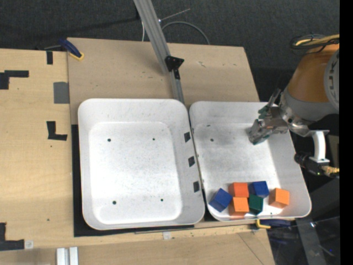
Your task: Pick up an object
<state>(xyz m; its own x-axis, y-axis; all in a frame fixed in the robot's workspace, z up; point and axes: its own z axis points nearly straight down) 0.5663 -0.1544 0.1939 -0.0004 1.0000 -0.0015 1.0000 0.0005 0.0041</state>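
Several small blocks lie bunched at the near end of the right bin [220, 120]: a blue block [220, 199], an orange block [239, 189], another blue one [259, 188], a dark green one [255, 203], an orange one [240, 205] and an orange one [279, 197] by the right rim. My gripper [258, 134] hangs over the far right part of that bin, well away from the blocks. Nothing shows between its fingers.
The left bin [88, 115] stands beside the right one on the wooden bench. A slanted metal rail [156, 32] runs down to the gap between the bins. A blue and yellow clamp [71, 48] lies at the bench's far left edge.
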